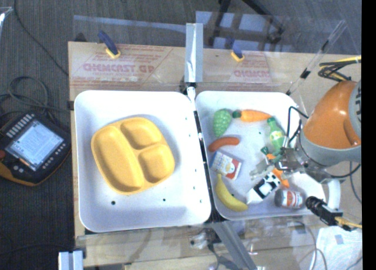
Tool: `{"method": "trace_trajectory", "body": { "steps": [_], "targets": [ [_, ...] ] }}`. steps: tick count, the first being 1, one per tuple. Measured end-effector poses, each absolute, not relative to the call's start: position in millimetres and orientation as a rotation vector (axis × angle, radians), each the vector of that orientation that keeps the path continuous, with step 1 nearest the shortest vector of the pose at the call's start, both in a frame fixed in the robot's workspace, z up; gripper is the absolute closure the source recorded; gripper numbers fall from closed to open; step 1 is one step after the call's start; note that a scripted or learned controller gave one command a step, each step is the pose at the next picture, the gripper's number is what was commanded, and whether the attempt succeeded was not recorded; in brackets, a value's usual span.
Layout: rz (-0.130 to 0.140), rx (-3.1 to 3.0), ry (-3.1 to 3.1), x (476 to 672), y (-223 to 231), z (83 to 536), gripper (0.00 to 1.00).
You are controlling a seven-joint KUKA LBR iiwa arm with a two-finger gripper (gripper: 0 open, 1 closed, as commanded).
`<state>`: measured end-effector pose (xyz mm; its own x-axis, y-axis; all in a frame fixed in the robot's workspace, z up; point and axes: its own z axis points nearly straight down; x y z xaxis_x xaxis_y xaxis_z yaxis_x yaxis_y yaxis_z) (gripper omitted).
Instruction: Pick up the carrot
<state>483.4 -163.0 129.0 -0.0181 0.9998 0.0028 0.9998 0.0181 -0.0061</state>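
Near the top of the right bin (202,145) lies the carrot (256,116), beside a green bottle (276,133); the hand (281,166) hangs lower down, I cannot tell its grip; it might grab the bottle instead.

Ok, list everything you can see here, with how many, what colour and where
tray: one, yellow, three compartments, in the left bin
left bin: one, white, left on the bench
right bin: one, white, beside it
carrot: one, orange, top of the right bin
green fruit: one, bumpy, left of the carrot
bottle: one, green, right of the carrot
sausage: one, red-orange, below the green fruit
carton: one, red and white, below the sausage
banana: one, yellow, bottom of the right bin
can: one, lying bottom right
arm: one, grey and orange, at the right
gripper: over the right bin
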Motion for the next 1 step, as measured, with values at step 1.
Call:
{"method": "trace_trajectory", "body": {
  "steps": [1],
  "targets": [
    [0.006,-2.195,-2.235,484.3,-162.9,135.4,1.00]
  ]
}}
